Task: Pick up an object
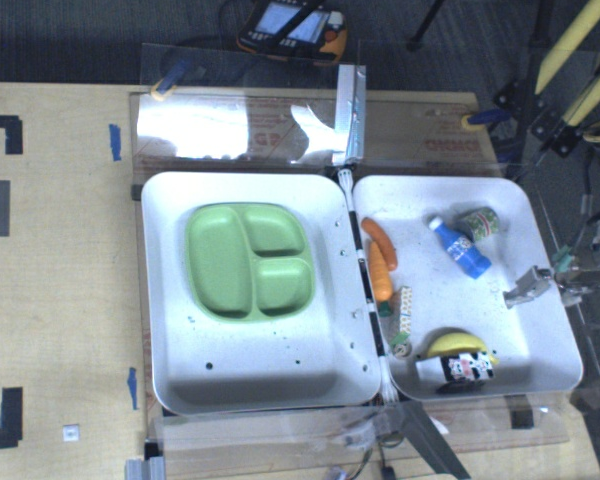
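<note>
Robot body, as visible at right edge of camera view:

- Pincer (528, 286): small metallic piece, silver-grey, pale and shiny, angular outline with a pointed tip toward the left. Individual fingers too small and blurred to resolve.
- Behind it, a short stub of mechanism (568, 268): grey with dark parts and a small teal-green spot at the joint. Detail blurred.
- Thin dark cables or rods (588, 230) run upward from the mechanism near the frame edge; thin, slightly curved.
- Markings, screws: none legible at this resolution.
</note>
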Robot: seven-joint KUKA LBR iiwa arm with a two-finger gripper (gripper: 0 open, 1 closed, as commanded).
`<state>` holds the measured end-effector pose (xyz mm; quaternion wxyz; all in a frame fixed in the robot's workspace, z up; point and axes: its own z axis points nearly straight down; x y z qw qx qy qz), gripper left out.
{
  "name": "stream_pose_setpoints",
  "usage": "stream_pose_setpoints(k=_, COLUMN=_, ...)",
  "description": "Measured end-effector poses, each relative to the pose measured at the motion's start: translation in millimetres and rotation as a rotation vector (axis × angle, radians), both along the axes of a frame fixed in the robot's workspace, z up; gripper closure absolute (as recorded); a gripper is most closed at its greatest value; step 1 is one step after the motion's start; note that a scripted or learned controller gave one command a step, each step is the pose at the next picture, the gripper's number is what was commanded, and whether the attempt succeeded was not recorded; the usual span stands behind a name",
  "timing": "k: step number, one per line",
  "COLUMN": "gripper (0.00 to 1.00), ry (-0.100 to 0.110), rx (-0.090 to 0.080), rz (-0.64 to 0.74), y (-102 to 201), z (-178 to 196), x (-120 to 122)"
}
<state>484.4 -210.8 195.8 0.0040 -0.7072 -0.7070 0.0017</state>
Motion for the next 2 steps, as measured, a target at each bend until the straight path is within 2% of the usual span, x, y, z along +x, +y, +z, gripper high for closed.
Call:
stream_pose_setpoints(k=1, gripper=0.00, ry=-0.003, rx=-0.001, rz=0.139, y=27.3, z=-61.3, x=58.7)
stream_pose_setpoints(k=2, gripper=0.00, ry=0.008, rx=0.012, rz=0.479, y=36.6, z=-88.0, x=137.1)
